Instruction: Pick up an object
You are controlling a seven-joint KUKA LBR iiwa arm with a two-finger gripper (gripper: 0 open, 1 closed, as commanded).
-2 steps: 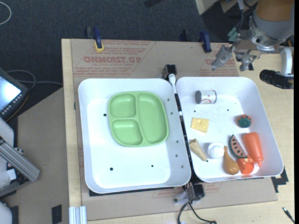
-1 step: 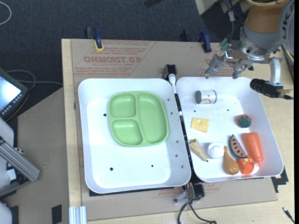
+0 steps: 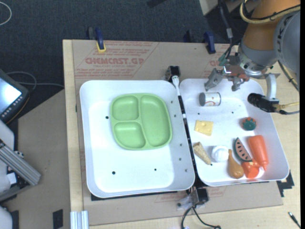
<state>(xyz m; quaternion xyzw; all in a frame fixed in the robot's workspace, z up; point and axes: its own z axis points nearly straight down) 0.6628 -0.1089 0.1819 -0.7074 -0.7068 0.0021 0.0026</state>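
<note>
Two-finger grey gripper (image 3: 226,80) hangs over the far part of the right shallow white bin (image 3: 281,149), fingers spread wide w/ nothing between them. Left fingertip (image 3: 210,83) sits just above and beside the small grey-and-white cylinder (image 3: 209,98); can't tell if it touches, looks slightly apart. Right fingertip is further right, over bare bin floor.

Cylinder lies on its side near the bin's far-left corner, long axis roughly left-right across the view, dark grey end to the left, white end to the right.

Other stuff in the right bin: yellow cheese-like wedge (image 3: 204,127) approx. mid-bin; small teal-and-orange round toy (image 3: 249,123) toward the right wall; tan cone-shaped piece (image 3: 202,152) near the left wall; white round cap (image 3: 219,153) just beside it; watermelon slice toy (image 3: 242,150); orange carrot-shaped toy (image 3: 259,150), long axis running near-to-far; tan pear-like piece (image 3: 234,166) at the near edge, touching a red piece (image 3: 251,170).

Left shallow white bin (image 3: 95,166) holds a pale green three-compartment plate (image 3: 141,121).
</note>
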